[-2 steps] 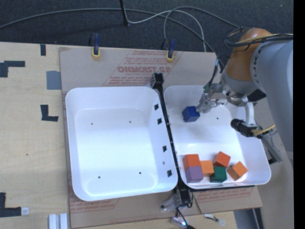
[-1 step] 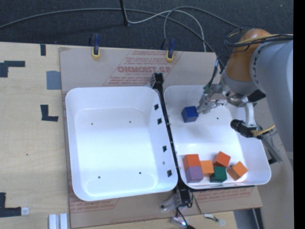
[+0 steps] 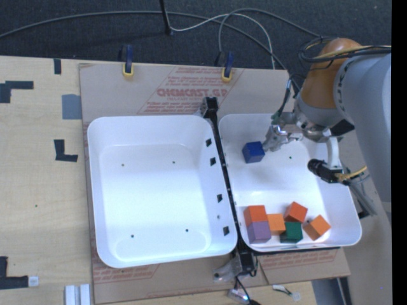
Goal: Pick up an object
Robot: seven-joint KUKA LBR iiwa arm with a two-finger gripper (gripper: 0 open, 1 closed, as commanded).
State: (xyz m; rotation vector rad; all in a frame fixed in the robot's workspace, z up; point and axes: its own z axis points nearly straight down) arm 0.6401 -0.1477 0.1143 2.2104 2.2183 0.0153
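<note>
Tool (image 3: pixel 272 140) just beside blue cube (image 3: pixel 253 152) in right bin (image 3: pixel 331 199)

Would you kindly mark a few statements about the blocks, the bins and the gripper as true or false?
1. The blue block lies in the right bin. True.
2. The gripper hangs over the left bin. False: it is over the right bin, beside the blue block.
3. A cluster of blocks sits near the right bin's front edge. True.
4. The green block lies apart from that cluster. False: it sits within it, beside an orange block.
5. The purple block lies in the left bin. False: it is in the right bin.
</note>
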